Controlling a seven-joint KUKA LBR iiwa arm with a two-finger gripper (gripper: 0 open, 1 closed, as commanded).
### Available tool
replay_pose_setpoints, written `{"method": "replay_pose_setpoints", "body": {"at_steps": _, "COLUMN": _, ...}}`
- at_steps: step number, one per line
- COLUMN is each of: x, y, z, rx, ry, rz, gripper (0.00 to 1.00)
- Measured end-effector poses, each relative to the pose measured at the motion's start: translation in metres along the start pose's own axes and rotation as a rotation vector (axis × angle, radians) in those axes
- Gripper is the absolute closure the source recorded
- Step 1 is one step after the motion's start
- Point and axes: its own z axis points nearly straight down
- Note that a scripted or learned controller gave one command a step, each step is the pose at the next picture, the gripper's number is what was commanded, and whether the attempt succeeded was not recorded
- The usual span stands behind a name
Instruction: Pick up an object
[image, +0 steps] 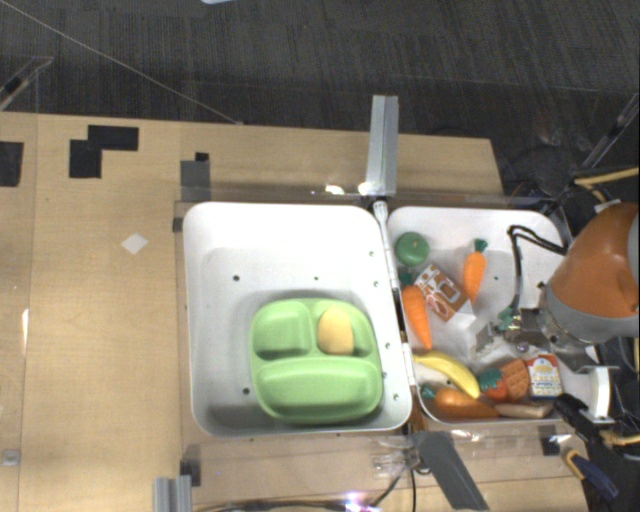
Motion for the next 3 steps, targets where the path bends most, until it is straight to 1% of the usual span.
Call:
{"method": "replay_pose_setpoints", "body": {"at_steps": 1, "x": -0.022, "y": 0.018, "z": 0.009, "rx": -0.013, "ry": 0.003, "rz": 0.079, "gripper": 0.0}}
{"method": "replay_pose_setpoints", "body": {"at_steps": 2, "x": -0.013, "y": 0.103, "z": 0.01, "rx": -0.016, "ry": -0.003, "rz": -0.104, "gripper": 0.0}}
{"method": "replay_pose_setpoints", "body": {"at_steps": 3, "x": -0.011, "y": 0.106, "z": -0.003, "rx": -0.022, "ry": -0.001, "rz": -0.108, "gripper": 1.0}}
